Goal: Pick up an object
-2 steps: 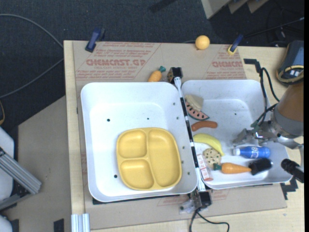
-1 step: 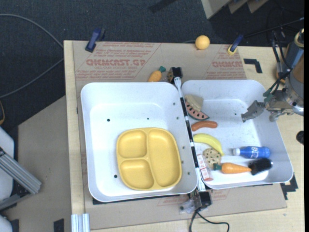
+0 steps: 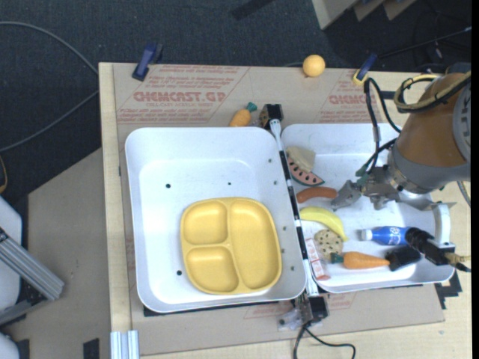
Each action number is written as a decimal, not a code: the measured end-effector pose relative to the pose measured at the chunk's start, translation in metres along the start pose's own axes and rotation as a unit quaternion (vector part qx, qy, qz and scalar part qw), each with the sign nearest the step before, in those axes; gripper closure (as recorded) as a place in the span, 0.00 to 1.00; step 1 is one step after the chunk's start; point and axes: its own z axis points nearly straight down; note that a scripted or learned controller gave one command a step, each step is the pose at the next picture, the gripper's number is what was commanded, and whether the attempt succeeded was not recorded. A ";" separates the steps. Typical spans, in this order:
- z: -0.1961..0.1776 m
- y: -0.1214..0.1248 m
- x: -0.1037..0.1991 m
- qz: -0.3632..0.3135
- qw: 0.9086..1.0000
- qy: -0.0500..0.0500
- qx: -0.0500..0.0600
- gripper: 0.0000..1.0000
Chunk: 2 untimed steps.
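Counter (image 3: 187, 96) printed "CHEMCAST GP"; hand (image 3: 350, 195) above the right bin (image 3: 329, 137), near the sausage (image 3: 316, 194), grip state indiscernible.

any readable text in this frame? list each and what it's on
"CHEMCAST GP": red print on the brown protective board behind the left white bin, partly blurred.
Same red print, repeated on the board behind the right white bin: too blurred to read.
White marks on the blue bottle label: too small to read.

Yellow divided plate (image 3: 230, 244); white bins (image 3: 150, 163); yellow banana (image 3: 323, 220); orange carrot (image 3: 364, 260); blue-labelled bottle (image 3: 383, 235); red-fleshed watermelon slice (image 3: 305, 172); orange ball (image 3: 313, 65).
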 end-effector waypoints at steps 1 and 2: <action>0.053 -0.027 0.025 0.001 1.000 0.000 0.001 0.00; 0.058 -0.028 0.027 0.001 1.000 0.000 0.000 0.00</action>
